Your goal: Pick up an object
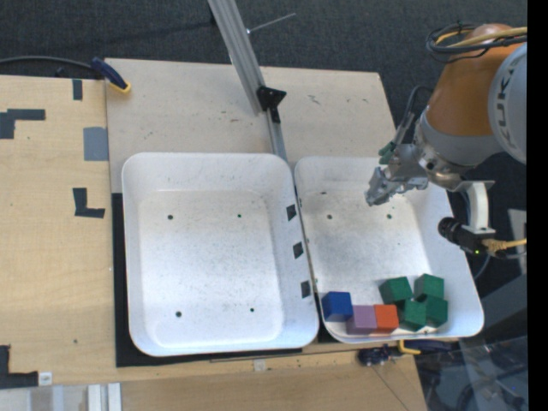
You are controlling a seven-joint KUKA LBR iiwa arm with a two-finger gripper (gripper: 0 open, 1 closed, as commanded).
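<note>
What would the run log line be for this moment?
gripper: above right bin, far end, nothing held | blocks: clustered at near end | left bin: no blocks | pick: not yet

Two bins (pixel 128 178) side by side, blocks (pixel 390 305) in right bin's near corner

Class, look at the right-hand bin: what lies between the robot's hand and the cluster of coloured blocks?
Bare white bin floor separates the hand from the blocks, seen in the camera view.
</note>
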